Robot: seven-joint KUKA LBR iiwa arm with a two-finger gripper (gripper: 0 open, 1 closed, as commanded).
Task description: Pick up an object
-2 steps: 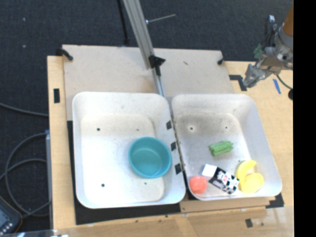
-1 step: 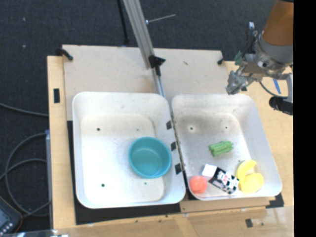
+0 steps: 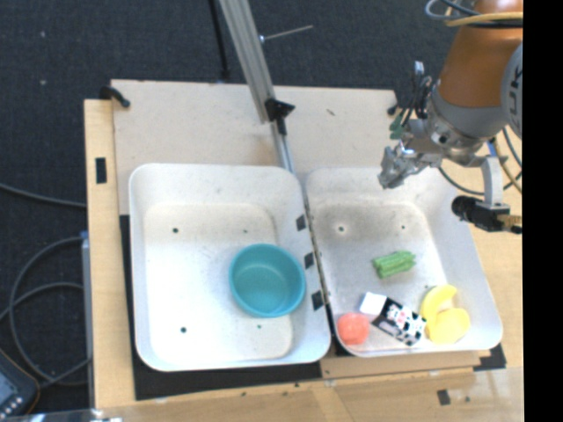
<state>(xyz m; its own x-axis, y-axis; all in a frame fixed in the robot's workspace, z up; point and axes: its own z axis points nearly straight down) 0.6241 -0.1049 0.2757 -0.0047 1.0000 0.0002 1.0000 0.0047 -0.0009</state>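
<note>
Gripper [image 3: 393, 172] above right bin's [image 3: 457, 236] far edge; finger state impossible to tell.
Green block [image 3: 393, 263] mid-bin, nearest; probably light, stiff, graspable across short sides; clutter nearer the bin's front rim.

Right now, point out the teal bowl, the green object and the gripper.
teal bowl [image 3: 266, 279]: camera view, inside floor of bowl.
green object [image 3: 393, 263]: camera view, middle of its top.
gripper [image 3: 392, 174]: camera view, at its tip.
</note>
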